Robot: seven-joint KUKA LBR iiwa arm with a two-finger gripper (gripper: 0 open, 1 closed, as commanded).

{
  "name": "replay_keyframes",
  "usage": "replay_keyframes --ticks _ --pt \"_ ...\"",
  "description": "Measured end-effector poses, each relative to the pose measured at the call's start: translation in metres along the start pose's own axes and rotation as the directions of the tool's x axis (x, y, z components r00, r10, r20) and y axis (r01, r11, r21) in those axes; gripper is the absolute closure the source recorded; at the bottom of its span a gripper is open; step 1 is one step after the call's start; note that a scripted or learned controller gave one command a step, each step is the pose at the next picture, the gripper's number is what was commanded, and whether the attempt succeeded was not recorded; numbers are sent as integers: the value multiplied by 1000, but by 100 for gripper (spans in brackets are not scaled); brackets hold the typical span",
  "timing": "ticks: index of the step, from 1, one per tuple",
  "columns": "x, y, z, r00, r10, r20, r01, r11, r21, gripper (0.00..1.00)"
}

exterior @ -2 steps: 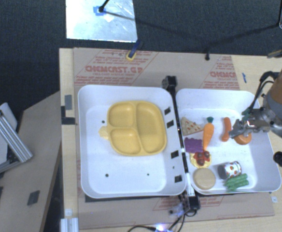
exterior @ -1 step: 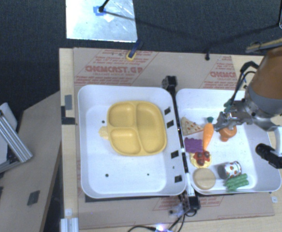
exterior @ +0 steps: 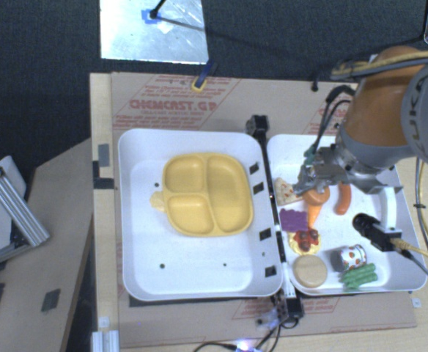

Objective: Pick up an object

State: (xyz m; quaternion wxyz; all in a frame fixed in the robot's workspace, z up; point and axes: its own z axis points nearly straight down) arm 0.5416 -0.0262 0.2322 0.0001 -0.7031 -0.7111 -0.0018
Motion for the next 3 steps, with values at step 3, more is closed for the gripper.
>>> replay_keyframes --ticks 3 --pt "54 6 11 1000 11 3 -11 1000 2 100"
